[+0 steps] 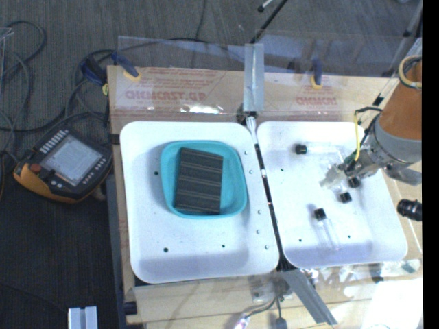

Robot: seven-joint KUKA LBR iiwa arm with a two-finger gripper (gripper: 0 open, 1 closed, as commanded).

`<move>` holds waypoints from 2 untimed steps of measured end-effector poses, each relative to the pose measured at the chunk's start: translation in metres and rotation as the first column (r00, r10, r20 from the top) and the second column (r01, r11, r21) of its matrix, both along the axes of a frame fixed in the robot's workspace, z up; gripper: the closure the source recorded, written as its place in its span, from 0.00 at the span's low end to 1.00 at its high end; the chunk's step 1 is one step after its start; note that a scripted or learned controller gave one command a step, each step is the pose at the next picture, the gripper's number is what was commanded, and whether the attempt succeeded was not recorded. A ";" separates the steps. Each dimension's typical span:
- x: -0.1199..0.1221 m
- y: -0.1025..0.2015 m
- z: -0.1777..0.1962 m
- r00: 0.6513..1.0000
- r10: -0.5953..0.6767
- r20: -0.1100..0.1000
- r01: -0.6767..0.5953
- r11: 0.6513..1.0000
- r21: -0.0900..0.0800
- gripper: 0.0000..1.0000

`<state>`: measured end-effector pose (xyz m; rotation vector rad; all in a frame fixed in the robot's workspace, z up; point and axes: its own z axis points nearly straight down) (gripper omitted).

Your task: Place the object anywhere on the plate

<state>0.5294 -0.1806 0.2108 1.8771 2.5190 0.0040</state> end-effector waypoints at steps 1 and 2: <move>0.000 0.000 0.000 1.000 0.000 0.000 0.000 1.000 0.000 0.00; 0.016 -0.037 0.109 1.000 -0.015 0.001 0.015 1.000 -0.005 0.00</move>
